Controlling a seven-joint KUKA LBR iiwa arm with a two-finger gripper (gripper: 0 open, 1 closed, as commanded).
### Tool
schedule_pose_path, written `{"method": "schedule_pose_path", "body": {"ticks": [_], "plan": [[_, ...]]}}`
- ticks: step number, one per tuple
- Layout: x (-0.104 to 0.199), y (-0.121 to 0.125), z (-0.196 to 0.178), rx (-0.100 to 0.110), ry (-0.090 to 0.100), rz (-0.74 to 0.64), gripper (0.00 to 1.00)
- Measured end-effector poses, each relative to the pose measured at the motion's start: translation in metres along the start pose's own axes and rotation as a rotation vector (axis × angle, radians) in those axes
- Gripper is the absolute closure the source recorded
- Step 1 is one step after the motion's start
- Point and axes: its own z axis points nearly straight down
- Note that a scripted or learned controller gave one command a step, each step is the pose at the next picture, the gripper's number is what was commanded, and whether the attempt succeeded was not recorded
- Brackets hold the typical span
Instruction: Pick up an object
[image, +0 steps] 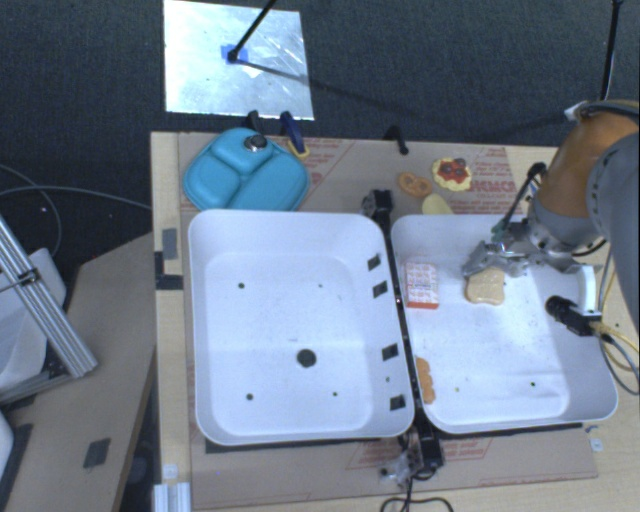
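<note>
1. The task's thing is a pale tan, flat, rounded piece (486, 288), shaped somewhat like a slice of bread with a lumpy outline; it lies in the right bin (520, 395), in the half nearer the bin's far wall and right of its middle.
2. The gripper (489, 256) sits right over the far edge of the tan piece, touching or nearly touching it. Whether its fingers are parted or closed cannot be told from this view, and the piece is not seen between them.
3. The arm (590, 180) comes in over the right bin's far right corner, its orange band above the grey wrist.
4. A small red-and-white packet (420, 284) lies flat near the right bin's left wall, apart from the tan piece with bare floor between them.
5. A small orange-brown thing (425, 380) rests against the same left wall, nearer the front.
6. The front half of the right bin's floor is open white surface.
7. The left bin (290, 235) shows a dark round spot (306, 357) near its middle.
8. On the worktop (330, 165) behind the bins lie a blue divided tray (246, 172) at the far left and small toy foods (452, 173) behind the right bin.
</note>
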Motion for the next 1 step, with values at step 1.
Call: {"method": "schedule_pose_path", "body": {"ticks": [1], "plan": [[0.0003,0.0002,-0.0120,-0.004,-0.002,-0.002,1.00]]}}
